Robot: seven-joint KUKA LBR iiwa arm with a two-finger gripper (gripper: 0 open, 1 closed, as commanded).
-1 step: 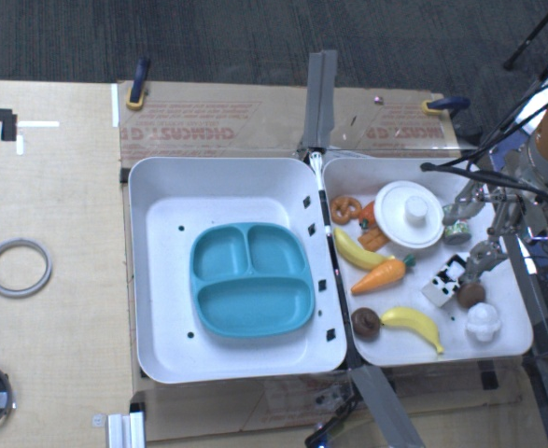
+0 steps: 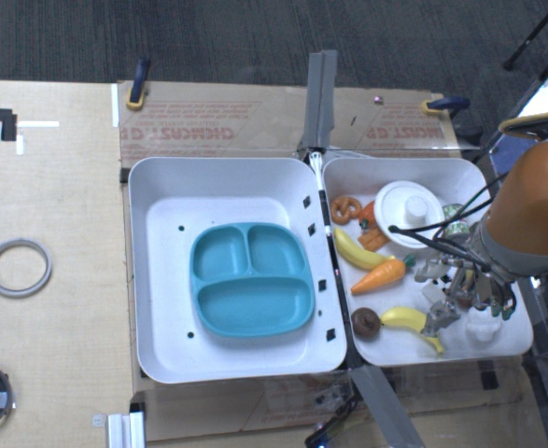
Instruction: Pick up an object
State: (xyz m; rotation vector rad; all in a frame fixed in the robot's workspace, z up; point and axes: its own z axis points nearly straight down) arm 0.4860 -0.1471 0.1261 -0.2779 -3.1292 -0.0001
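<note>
Down in the right bin's (image 2: 512,343) near corner, my fingers (image 2: 439,317) hang just over the stem end of the small banana (image 2: 406,319), though whether they stand wide or narrow I cannot tell through the cabling. That banana lies flat beside a dark round fruit (image 2: 365,321), with the carrot (image 2: 379,277) and a second banana (image 2: 358,251) just beyond, so it seems the easiest thing to reach. Further off, the blue divided plate (image 2: 252,279) sits alone in the left bin (image 2: 152,278).
</note>
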